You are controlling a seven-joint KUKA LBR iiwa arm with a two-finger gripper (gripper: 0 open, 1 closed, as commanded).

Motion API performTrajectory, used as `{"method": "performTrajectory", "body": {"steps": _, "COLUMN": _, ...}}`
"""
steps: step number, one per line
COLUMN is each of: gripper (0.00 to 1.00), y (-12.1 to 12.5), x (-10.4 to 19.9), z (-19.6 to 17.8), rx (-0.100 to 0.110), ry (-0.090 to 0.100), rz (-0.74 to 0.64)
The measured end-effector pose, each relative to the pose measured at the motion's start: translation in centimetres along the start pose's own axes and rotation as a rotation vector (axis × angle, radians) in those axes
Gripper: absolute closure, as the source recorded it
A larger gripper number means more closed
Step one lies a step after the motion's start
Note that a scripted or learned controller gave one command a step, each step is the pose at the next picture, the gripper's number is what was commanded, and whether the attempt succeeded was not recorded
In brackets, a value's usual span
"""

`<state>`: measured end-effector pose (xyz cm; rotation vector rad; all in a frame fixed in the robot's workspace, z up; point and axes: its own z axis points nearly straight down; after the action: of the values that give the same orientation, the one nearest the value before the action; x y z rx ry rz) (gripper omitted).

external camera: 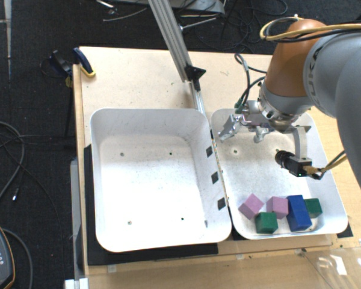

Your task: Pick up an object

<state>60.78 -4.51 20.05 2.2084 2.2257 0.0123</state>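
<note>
Several small blocks lie clustered at the near end of the right bin point(325, 161): a lilac block point(251, 206), a dark green block point(266, 222), a second lilac block point(278, 205), a blue block point(298, 213) and another green block point(313, 207). My gripper point(243, 132) hangs over the far end of that bin, well away from the blocks. It is open, its two fingers spread, and nothing sits between them.
The left bin point(102, 161) lies beside the right one, and their rims meet at the middle. A slanted metal rail point(171, 35) crosses the far bench. A black fitting with a yellow cable point(293, 163) hangs from the arm over the right bin.
</note>
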Motion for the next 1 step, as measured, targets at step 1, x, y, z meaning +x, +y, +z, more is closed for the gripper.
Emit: {"method": "performTrajectory", "body": {"steps": 1, "gripper": 0.00, "y": -3.73, "x": -1.79, "z": -16.97, "rx": 0.000, "ry": -0.003, "rz": 0.005}}
